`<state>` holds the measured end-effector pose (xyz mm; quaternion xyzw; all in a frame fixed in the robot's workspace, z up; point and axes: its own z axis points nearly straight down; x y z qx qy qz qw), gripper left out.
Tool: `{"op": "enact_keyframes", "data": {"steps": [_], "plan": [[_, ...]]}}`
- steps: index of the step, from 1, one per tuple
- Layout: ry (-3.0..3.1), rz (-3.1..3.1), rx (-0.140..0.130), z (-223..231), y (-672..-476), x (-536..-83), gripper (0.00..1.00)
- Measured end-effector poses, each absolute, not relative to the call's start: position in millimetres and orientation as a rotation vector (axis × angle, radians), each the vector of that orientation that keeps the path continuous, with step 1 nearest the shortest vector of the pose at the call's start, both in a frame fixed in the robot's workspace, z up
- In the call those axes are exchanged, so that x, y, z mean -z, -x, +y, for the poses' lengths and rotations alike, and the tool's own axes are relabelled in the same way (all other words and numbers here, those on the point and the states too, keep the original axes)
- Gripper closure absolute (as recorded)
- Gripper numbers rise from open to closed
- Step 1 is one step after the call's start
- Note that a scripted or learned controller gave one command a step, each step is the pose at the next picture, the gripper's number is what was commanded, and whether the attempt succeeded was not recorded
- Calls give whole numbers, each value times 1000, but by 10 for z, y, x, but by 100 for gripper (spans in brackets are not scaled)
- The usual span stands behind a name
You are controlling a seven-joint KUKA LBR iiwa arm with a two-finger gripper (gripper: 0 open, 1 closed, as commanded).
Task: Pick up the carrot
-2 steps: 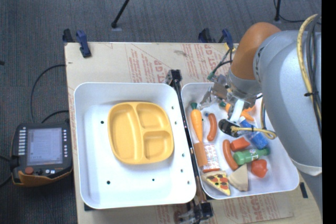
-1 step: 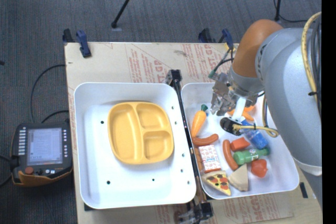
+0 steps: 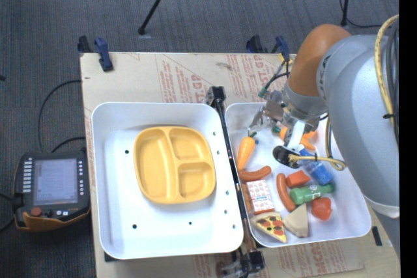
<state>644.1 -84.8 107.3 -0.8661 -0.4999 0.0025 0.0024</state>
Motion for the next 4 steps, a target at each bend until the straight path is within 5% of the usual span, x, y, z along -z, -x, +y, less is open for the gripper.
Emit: {"op": "enact_keyframes", "data": {"steps": [1, 2, 3, 4], "plan": [[2790, -1436, -4, -878, -5882, -870, 0], [2793, -1437, 2, -447, -6445, -1887, 0], [2844, -1328, -7, -866, -6216, -864, 0], [2889, -1226, -4, -867, -5791, -871, 0]]}}
